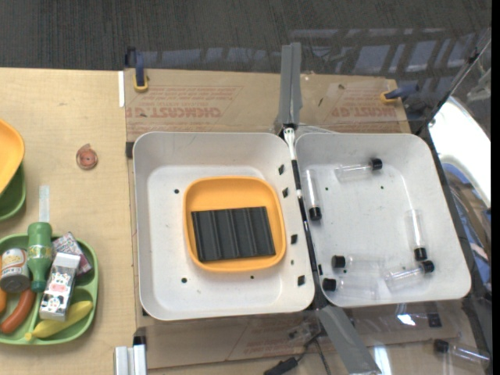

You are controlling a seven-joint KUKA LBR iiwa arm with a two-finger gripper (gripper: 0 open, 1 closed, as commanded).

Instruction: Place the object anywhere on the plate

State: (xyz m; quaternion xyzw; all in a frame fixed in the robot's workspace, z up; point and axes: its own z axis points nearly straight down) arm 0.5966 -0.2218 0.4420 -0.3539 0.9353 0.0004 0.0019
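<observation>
A yellow-orange plate (233, 189) with rounded corners sits in the middle of the left white bin (156, 233). A dark grey ribbed rectangular block (234, 234) lies flat on the plate, covering its near half. In the right white bin (445, 209) lie several clear plastic tubes with black caps: one near the back (355, 168), one along the left wall (311, 196), one by the right wall (415, 233), and others near the front (402, 274).
On the wooden bench at the left stand a green tray (82, 311) with toy food and a bottle, an orange bowl (8, 158) and a small pink disc (87, 157). Cardboard (203, 104) lies under the bins. A grey post (290, 84) rises behind them.
</observation>
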